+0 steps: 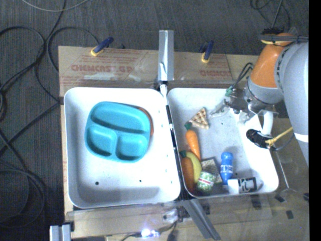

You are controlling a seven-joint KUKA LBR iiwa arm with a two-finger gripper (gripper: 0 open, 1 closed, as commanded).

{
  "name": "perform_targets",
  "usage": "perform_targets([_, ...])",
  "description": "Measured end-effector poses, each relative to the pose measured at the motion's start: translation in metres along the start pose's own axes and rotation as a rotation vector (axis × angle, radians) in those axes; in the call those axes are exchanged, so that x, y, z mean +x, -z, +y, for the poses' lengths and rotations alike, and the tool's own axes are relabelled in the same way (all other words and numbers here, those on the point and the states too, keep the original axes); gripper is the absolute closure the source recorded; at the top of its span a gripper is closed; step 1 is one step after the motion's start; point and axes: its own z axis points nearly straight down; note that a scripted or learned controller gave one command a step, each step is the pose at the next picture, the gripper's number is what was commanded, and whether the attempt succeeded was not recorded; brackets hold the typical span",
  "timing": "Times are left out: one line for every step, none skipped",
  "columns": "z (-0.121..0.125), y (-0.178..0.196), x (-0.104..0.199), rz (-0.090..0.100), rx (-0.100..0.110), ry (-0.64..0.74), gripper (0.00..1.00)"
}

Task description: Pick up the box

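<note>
The box (pixel 248 185), small and dark with white marking, lies flat in the near right corner of the right bin (pixel 261 157), just beside a white cap and a blue bottle (pixel 226 165). Left of these sit a dark packet, a green-and-white item, a banana (pixel 194 165) and a carrot (pixel 193 143) against the left wall. A checkered wedge (pixel 200 118) lies farther back. The bin's middle floor is bare. The left bin (pixel 75 134) holds a blue divided tray (pixel 119 130). The gripper (pixel 235 103) hovers over the right bin's far right corner, well apart from the box; whether it is released or clenched cannot be told.
</note>
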Motion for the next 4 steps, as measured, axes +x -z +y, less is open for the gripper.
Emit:
perform_targets([0.036, -0.008, 0.037, 0.0, 0.0, -0.173, 0.0])
perform_targets([-0.001, -0.032, -0.019, 0.01, -0.025, -0.121, 0.0])
perform_targets([0.001, -0.021, -0.016, 0.012, -0.029, -0.117, 1.0])
perform_targets([0.0, -0.022, -0.016, 0.011, -0.027, -0.117, 0.0])
